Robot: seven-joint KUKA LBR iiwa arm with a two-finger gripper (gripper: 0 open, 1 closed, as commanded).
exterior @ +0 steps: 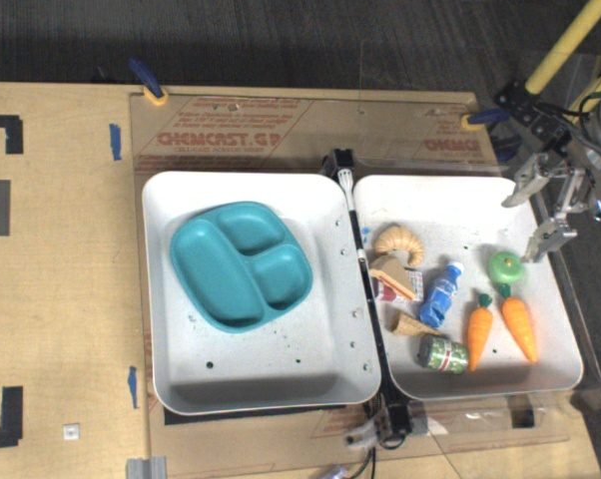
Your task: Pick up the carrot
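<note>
The tool (545,208) is seen at the right edge of the right-hand bin (570,367), poised above its back right part, with its two fingers spread apart and nothing between them. Just below one fingertip lies a green apple (505,267).

Two carrots are found in this bin. The larger carrot (519,327) lies near the bin's right wall, towards the front right corner of the tabletop (61,267), its leafy end pointing at the apple. The smaller carrot (478,332) lies just beside it, nearly parallel.

Several failures can be foreseen. Because the apple sits so near the carrot tops, it could be struck or caught by a descending finger, and the round fruit would probably roll away. With the carrots so close together, one finger might be driven onto the neighbour, so that both are pushed aside. The tapered, smooth body could slip out if it is gripped near its tip. The bin wall leaves little room on the outer side, so a finger may be blocked there. A green can (442,354) and a blue bottle (439,295) lie further in and are less likely to be disturbed.
</note>
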